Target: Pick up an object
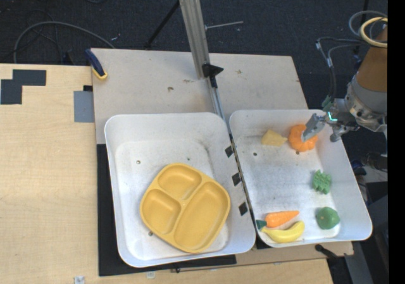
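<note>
Nearest the camera, along the front wall of the right bin (354, 233), lie a yellow toy banana (285, 233) and a toy carrot (281, 217), the carrot just behind the banana and seemingly touching it. A round green toy (327, 217) sits just to their right. Being crowded against the wall, they would probably be awkward to grasp.

In the left bin (120, 150), a yellow divided plate (185, 207) lies flat, tilted at an angle to the bin walls. It takes up the near half of that bin, with no toys on it.

Further back in the right bin, a small leafy green toy (322, 181) lies alone near the right wall. Beyond it, toward the far end, a pale yellow wedge (274, 138) sits just left of a round orange toy (302, 138) — the likeliest target for the pick, since the jaws (312, 128) are right at it. The grey finger overlaps the orange toy's upper right side, but whether the jaws are open, closed or actually gripping it cannot be told from this angle. The arm (370, 77) enters from the right, angled down over the bin's far right corner.

Behind the bins, on the table (152, 80), an aluminium post (194, 30) rises — probably a fixed mount.
</note>
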Robot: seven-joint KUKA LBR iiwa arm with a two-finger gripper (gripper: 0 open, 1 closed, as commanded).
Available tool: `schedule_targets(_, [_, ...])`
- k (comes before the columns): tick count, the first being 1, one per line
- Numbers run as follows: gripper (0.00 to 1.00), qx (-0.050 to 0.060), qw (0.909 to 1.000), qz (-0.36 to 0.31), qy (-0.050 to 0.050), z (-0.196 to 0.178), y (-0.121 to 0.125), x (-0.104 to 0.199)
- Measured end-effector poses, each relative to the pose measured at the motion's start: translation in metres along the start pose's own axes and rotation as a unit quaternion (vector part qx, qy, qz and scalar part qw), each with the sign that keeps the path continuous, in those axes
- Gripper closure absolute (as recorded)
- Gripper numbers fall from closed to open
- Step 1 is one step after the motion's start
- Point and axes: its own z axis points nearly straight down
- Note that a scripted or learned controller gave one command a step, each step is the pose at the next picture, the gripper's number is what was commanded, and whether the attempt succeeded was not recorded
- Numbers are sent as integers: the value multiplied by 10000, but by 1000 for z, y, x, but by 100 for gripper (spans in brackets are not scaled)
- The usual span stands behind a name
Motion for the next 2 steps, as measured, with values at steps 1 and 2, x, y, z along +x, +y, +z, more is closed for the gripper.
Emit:
schedule_targets(1, [0, -20, 10000, -2, -5, -2, 1, 0])
schedule_targets(2, [0, 10, 10000, -4, 3, 44, -6, 3])
